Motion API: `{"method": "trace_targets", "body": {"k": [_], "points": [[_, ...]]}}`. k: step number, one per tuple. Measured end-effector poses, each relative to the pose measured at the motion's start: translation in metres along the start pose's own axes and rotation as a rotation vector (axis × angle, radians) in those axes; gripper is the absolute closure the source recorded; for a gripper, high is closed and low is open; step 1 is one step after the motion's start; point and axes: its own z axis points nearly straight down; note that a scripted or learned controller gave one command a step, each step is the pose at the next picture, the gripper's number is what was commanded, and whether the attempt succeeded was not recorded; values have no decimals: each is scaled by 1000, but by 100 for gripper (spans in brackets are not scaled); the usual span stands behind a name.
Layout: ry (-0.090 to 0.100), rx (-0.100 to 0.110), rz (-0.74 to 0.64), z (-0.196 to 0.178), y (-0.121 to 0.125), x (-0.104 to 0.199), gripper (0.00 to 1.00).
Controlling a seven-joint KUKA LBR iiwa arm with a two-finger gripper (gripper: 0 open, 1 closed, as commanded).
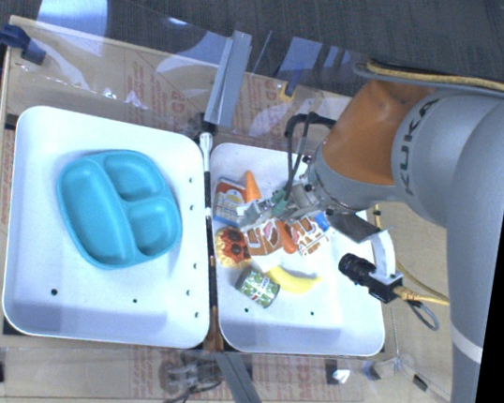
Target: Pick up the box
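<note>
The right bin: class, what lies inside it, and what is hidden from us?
Inside the right bin lie a banana, a green can, an orange carrot and printed packets, including a box. The arm covers the bin's far right part, so anything beneath it is hidden.

Even, fairly bright overhead light falls on the 2 white bins (27, 303), which look slightly washed out. Pale bluish glare shows on the clear panel (75, 2) at the back. Shadows are soft and faint. The whole frame is mildly blurred and grainy.
</note>
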Motion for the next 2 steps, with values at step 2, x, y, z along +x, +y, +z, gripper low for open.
{"method": "trace_targets", "body": {"k": [2], "points": [[-2,-1,-10,12,4,40,100]]}}
